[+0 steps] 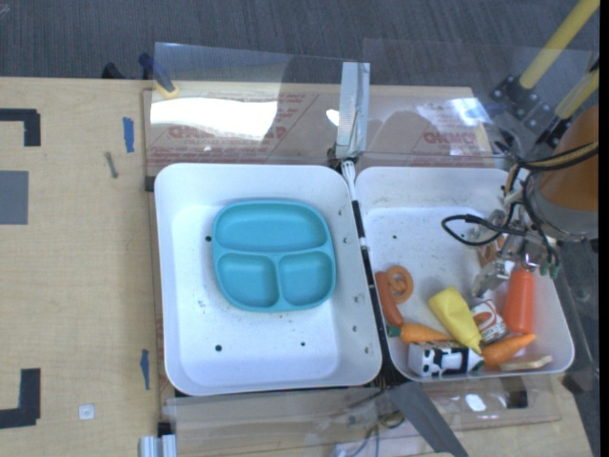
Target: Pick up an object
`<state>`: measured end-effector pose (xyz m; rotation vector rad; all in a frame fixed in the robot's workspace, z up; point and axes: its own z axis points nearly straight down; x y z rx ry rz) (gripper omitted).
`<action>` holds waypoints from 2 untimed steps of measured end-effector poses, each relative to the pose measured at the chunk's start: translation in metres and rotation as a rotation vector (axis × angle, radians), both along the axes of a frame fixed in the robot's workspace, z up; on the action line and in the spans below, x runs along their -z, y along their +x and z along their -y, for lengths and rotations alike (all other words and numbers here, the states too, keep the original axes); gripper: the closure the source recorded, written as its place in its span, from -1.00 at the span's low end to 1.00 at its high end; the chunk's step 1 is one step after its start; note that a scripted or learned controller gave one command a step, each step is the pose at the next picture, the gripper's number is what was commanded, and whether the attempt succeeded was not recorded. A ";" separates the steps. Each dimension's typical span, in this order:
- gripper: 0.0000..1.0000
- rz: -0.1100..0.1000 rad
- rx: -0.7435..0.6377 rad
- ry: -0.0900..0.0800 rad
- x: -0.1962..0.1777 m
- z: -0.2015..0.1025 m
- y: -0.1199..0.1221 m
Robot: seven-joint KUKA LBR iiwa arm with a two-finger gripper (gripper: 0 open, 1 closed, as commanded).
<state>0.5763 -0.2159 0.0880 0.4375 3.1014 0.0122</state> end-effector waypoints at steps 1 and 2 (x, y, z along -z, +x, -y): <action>1.00 0.015 -0.001 -0.007 -0.014 0.001 0.004; 1.00 -0.004 0.319 0.000 0.000 0.002 0.076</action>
